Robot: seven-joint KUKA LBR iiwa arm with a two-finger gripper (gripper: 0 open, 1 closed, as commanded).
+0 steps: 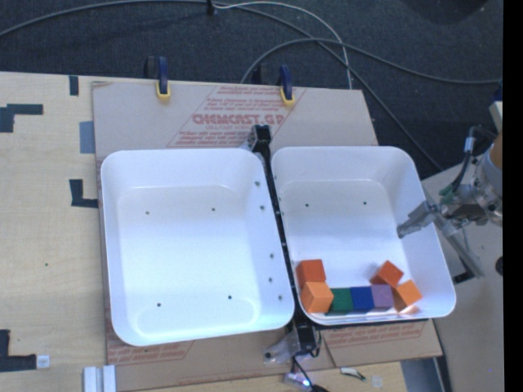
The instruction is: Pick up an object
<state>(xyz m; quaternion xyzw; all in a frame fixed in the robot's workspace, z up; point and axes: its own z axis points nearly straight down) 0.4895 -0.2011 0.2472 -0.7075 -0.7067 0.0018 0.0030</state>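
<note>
Along right bin (351,163) front wall: orange, green, blue, purple blocks (353,291).

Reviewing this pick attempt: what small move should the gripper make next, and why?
Probably travel toward the near edge of the right bin. The gripper sits at that bin's right rim, apart from every block. The blocks cluster along the near wall: orange blocks, a green block, a blue block and a purple block.
</note>
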